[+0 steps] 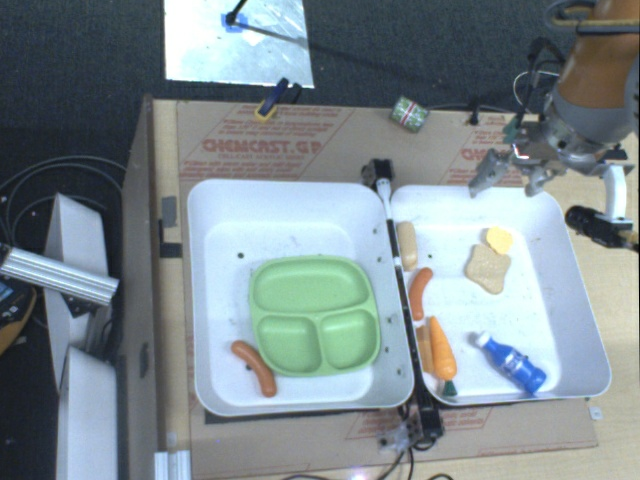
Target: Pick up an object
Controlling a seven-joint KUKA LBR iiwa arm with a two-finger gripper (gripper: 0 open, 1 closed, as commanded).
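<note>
Two fingers of the gripper [512,175] hang spread apart with nothing between them — one grey finger near the back rim of the right bin [578,298], the other just to its right. They sit above that bin's far edge, at its back corner region, well apart from every object inside. Above the fingers, the wrist and the orange band of the arm [600,48] lean in from the upper right.

Right bin contents, nearest the gripper first: a small yellow piece [498,239] touching the top of a beige slice-shaped piece [488,269]; a pale cylinder [406,244] lying along the divider side; a short sausage [420,292] just below it; a carrot [441,349] further toward the front, beside the divider; a blue bottle with white cap [511,362] lying tilted near the front right.

Left bin [215,268]: a green three-compartment tray [314,314] in the middle — a second sausage [255,367] lies on the bin floor just beside the tray's front left corner.

Outside the bins, on the cardboard sheet [300,143] behind them: a small green can [409,113] on its side and a yellow-and-black clip [276,99]. Cables [60,183] lie at the far left.
</note>
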